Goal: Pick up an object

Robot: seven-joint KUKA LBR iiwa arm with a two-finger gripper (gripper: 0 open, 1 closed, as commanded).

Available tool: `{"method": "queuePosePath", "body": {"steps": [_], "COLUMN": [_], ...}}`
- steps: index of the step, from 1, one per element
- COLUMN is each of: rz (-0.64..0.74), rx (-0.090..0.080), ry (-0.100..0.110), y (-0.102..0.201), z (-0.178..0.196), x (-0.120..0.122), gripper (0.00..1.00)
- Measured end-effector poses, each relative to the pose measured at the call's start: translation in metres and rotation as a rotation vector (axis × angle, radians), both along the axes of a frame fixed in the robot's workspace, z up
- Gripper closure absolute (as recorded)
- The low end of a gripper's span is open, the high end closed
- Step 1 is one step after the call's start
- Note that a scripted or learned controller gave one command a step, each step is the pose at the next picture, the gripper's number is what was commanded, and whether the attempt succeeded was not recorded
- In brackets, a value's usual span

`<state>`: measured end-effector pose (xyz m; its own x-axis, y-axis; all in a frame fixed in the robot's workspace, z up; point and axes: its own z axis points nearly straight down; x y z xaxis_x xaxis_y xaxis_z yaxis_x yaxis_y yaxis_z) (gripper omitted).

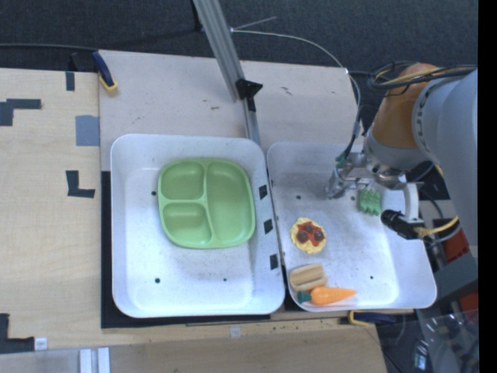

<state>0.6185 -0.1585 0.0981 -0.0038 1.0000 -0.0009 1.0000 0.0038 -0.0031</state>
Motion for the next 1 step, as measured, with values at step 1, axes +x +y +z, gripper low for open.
{"method": "queuePosePath", "body": {"steps": [1], "rz": [-0.003], "rx": [0.000], "ry": [-0.007], "y": [-0.0052], "z": [0.0611], "x": [-0.0030], "gripper": [1.00]}}
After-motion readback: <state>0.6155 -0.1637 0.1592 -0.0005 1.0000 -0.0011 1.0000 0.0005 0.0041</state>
